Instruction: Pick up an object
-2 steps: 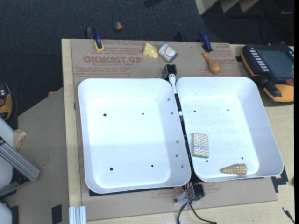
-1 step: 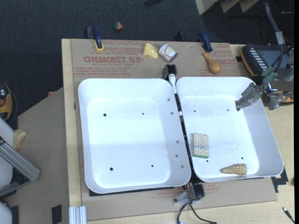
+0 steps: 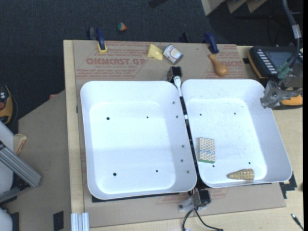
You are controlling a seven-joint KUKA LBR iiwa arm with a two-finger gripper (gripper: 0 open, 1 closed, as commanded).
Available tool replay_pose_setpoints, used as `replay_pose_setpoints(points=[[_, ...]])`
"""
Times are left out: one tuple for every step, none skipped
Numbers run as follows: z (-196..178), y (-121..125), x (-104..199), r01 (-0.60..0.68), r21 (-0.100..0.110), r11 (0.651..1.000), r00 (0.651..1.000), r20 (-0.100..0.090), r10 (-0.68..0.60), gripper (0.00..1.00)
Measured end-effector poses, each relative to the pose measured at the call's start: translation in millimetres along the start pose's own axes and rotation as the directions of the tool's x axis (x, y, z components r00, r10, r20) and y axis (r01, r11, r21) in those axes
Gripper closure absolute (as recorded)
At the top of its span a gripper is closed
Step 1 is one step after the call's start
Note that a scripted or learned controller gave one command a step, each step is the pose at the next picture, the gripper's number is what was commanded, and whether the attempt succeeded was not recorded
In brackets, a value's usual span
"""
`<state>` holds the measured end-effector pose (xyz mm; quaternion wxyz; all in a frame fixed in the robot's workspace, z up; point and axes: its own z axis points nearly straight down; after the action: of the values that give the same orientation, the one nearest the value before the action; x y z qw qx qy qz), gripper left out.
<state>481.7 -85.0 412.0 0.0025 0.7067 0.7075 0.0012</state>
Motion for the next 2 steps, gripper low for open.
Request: replay_pose_setpoints(points=[[68.5, 17.4, 49.0, 0.004, 0.014, 1.0, 1.0, -0.004, -0.004, 1.0], [35.7, 100.0, 88.6, 0.005, -0.004, 1.0, 1.0, -0.002, -0.005, 1.0]])
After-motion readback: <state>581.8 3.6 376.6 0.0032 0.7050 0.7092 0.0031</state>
